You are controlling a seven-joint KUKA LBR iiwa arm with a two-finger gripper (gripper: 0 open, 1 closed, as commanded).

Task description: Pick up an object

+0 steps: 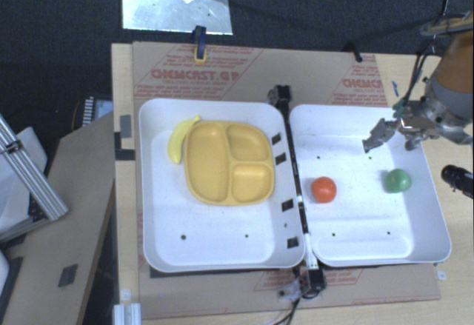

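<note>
Tool (392,135) hangs open and empty above the right bin (355,246); we should descend squarely over the green ball (398,181) just below it before closing.

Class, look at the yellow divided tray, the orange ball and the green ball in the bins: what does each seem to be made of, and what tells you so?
Yellow divided tray: likely moulded plastic, matte, with smooth rounded compartment walls and even colour. Orange ball: probably plastic or rubber, smooth with a faint sheen; possibly toy fruit. Green ball: similar smooth plastic look, too small to be sure.
</note>
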